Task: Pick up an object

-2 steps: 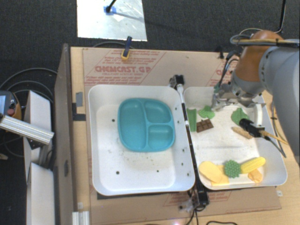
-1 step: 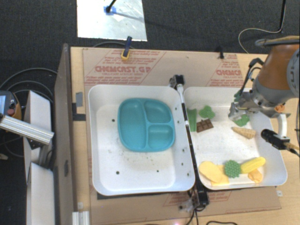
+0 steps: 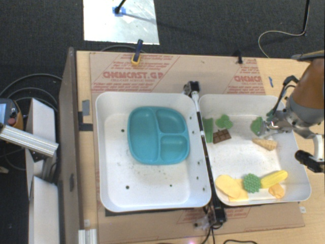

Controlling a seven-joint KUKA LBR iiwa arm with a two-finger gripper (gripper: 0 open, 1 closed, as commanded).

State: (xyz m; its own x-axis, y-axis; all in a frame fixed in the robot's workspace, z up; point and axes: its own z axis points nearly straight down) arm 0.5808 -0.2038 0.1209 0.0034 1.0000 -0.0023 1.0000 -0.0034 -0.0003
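My gripper [image 3: 268,127] is low over the right bin [image 3: 292,156], near its far right side. Its tip is right beside a dark green piece [image 3: 257,125] and just above a beige wedge [image 3: 265,144]. I see nothing clearly held by it. Further left in the same bin lie a green leafy piece [image 3: 224,121], a brown chocolate bar [image 3: 221,135] and a green stick [image 3: 208,129]. Along the near edge sit a yellow flat piece [image 3: 228,186], a green bumpy ball [image 3: 251,183], a yellow corn-like piece [image 3: 274,177] and a small orange piece [image 3: 277,190].
The left bin [image 3: 114,187] holds a teal divided plate [image 3: 158,135]. A ridge [image 3: 201,136] separates the two bins. The arm's orange band [image 3: 311,88] and a black bracket [image 3: 311,160] hang over the right bin's right rim.
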